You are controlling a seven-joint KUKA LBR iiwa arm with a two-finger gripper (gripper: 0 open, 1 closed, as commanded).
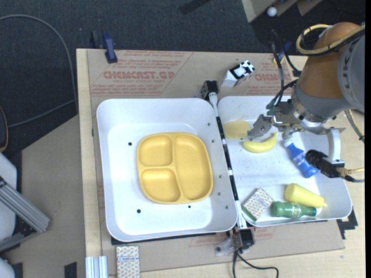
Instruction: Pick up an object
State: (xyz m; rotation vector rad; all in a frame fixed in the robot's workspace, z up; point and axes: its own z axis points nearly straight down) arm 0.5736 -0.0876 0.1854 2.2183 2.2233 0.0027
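Observation:
My gripper (262, 128) hangs low over the far left part of the right bin (255, 172), reaching in from the right. Just under and in front of it lies a small yellow banana (260, 146); whether the gripper touches it I cannot tell. A flat pale yellow piece (234, 130) lies to the gripper's left by the bin wall. A blue object (301, 158) lies to the right of the banana. At the near side rest a yellow cone-shaped object (305, 195), a green bottle (291, 210) and a checkered packet (257, 202).
The left bin (111, 155) holds a yellow divided plate (174, 167) in its middle. A ridge between the two bins (226, 161) runs close to the gripper's left. A small black-and-white object (240, 72) sits on the cardboard behind the bins.

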